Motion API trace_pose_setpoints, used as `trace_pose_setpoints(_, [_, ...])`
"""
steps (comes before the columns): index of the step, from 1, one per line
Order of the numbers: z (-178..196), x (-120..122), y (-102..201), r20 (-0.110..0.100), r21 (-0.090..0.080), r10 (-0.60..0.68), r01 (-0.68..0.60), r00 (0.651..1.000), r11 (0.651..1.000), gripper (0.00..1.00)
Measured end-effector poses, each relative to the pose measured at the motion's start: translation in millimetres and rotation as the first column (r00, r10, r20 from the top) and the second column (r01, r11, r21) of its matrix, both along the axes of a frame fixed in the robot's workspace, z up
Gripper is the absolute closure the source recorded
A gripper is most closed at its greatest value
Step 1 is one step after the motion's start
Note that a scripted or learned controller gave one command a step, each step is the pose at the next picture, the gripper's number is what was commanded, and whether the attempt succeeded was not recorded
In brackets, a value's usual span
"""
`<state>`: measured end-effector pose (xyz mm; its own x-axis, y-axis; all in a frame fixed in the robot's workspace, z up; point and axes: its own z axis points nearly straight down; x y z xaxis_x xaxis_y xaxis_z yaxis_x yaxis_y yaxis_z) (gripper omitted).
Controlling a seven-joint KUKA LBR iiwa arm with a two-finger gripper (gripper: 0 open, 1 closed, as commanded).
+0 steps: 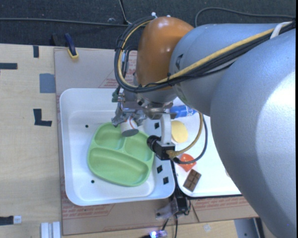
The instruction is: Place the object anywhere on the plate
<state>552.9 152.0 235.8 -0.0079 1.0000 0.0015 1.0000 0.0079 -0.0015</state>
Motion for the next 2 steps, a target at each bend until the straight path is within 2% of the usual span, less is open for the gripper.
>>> trace_pose_setpoints(1, [-17.1, -7.6, 19.5, -0.003, -0.003, -0.004, 0.004, 1.000, 1.000, 1.00])
trace_pose_setpoints(2, [-16.1, -7.1, 18.6, -0.001, -0.003, -0.006, 0.006, 1.000, 1.000, 0.00])
